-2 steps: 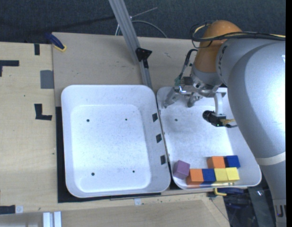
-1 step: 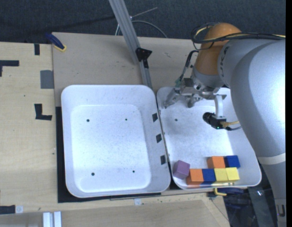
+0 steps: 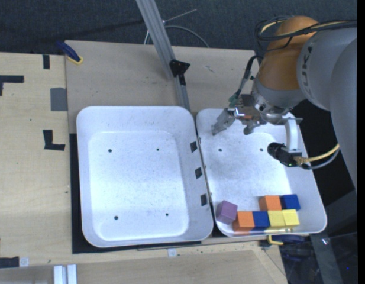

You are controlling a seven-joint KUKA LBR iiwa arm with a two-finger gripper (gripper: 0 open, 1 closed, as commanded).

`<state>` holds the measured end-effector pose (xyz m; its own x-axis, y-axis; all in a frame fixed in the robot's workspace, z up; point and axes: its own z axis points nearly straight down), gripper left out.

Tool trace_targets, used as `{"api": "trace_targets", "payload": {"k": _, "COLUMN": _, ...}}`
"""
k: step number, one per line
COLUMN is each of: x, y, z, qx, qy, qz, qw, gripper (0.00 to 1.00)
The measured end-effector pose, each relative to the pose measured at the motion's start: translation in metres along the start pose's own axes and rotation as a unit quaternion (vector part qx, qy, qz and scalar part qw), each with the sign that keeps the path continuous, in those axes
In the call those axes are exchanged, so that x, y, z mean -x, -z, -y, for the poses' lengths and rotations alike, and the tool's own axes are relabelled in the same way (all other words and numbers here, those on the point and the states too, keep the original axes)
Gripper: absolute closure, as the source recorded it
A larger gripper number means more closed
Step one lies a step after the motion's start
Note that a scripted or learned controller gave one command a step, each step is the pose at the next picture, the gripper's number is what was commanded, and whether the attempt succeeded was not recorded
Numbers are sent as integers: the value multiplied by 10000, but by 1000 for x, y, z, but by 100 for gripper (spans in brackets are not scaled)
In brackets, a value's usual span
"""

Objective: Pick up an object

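Note:
Several small blocks lie along the near edge of the right bin (image 3: 300, 185): a purple block (image 3: 227, 210), two orange blocks (image 3: 245, 219) (image 3: 269, 203), two blue blocks (image 3: 261, 219) (image 3: 290, 202) and yellow blocks (image 3: 283, 218). My gripper (image 3: 235, 125) hangs over the far end of that bin, well away from the blocks. Its two fingers are spread apart, open, with nothing between them.
The left bin (image 3: 87, 158) sits beside the right one, their rims touching at the middle. A slanted metal pole (image 3: 158, 34) crosses the bench behind the bins. A black cable fitting (image 3: 283, 154) hangs off the wrist over the right bin.

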<state>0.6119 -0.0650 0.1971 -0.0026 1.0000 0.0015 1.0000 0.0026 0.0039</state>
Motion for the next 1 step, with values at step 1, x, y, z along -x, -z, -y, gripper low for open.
{"api": "trace_targets", "payload": {"k": 1, "x": 2, "y": -5, "z": 19, "qx": -36, "qy": -17, "qz": 11, "qw": 10000, "gripper": 0}}
